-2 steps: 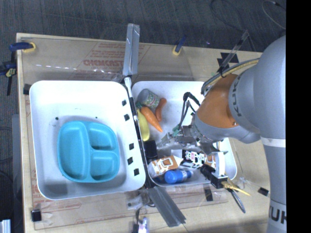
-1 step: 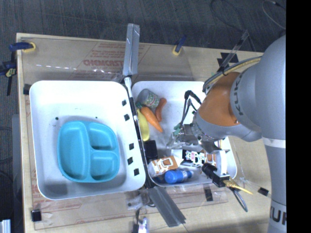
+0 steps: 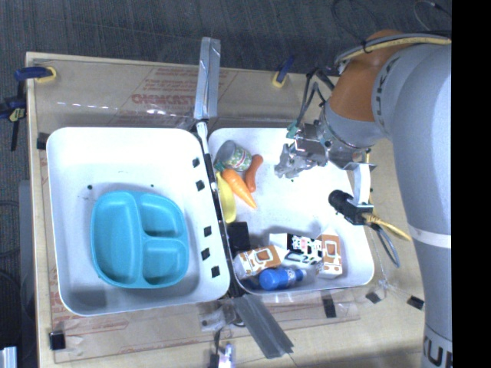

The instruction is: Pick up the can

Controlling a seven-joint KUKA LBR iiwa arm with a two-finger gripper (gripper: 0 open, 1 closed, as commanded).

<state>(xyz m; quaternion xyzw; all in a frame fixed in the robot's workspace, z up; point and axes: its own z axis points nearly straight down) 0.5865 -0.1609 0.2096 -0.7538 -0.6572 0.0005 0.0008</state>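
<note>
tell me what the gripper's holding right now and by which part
Nothing that can be seen. The gripper hangs over bare floor of the right bin, apart from the can lying at the bin's upper left corner.

camera view: fixed overhead | slanted down | both bins (image 3: 69, 159) framed | arm (image 3: 414, 90) entering right

My pincer (image 3: 290, 162) looks like bare grey metal with a dull sheen. Both bins are smooth white plastic, the right bin (image 3: 349, 271) glossier under the light than the left bin (image 3: 69, 152). The divided tray (image 3: 140, 238) is matt turquoise plastic. The can (image 3: 232, 158) shows a shiny metal rim. The surface (image 3: 115, 90) looks like pale printed cardboard under clear film.
</note>
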